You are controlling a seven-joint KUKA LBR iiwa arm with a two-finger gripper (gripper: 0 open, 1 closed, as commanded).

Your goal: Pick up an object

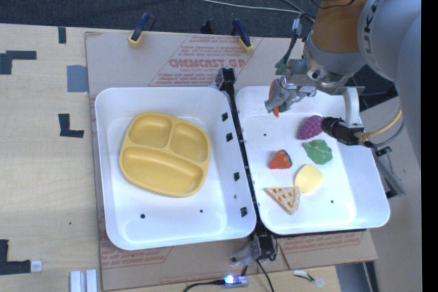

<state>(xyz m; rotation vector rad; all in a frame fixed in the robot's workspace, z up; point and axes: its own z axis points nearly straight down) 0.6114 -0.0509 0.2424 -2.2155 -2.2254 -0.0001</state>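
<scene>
The pick looks barely begun, judging by how everything lies. The claw (280, 100) hangs over the far left corner of the right bin (356, 212), its dark tips close together with a speck of orange-red at their ends; whether that is part of the claw or something pinched there I cannot tell, nor how far apart the tips stand. Every candidate rests on the bin floor: the purple grapes (310, 126) nearest the claw, the green leafy piece (319, 151) just beside them, the red strawberry-like piece (280, 160), the yellow lemon-like piece (308, 179) and the pizza wedge (284, 198) nearer the front. The left bin (109, 215) carries a yellow divided tray (165, 152). Choosing, descending, closing and lifting all seem still ahead.
</scene>
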